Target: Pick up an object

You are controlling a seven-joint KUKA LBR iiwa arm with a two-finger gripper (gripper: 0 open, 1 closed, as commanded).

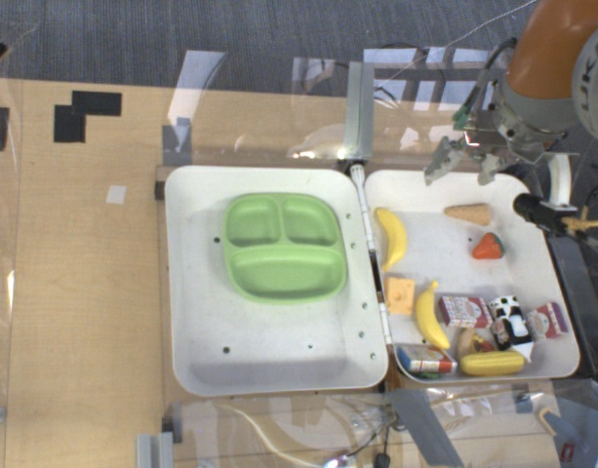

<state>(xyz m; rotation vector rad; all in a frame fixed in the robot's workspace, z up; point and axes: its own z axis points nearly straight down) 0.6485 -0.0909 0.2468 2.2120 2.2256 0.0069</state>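
Here the arm [562, 57] reaches in from the right, its orange band high over the far corner of the right bin [562, 359]. The jaws [466, 162] hang above that bin's far rim with the two grey fingers spread apart and nothing between them.

The left bin [196, 349] holds a green divided plate [284, 246], lying flat a little above the bin's middle.

The right bin carries all the loose things. A banana [391, 236] lies near its left wall, pointing away from the camera. Just below it sits a small orange block [401, 296], and beside that a second banana [430, 318] slants down toward the near edge. A tan wedge like a piece of bread [470, 214] lies near the far side, closest to the jaws but apart from them. A red strawberry-like piece [488, 247] sits just below the wedge. Along the near edge is a crowded cluster: a red and white carton [462, 309], a black and white toy [510, 318], a yellow oblong piece [491, 363], a small tube [425, 364] at the near left corner, and a little red and white packet [551, 319] by the right wall. Several of these touch or overlap.

Both bins sit side by side on the pale wooden table [74, 291].
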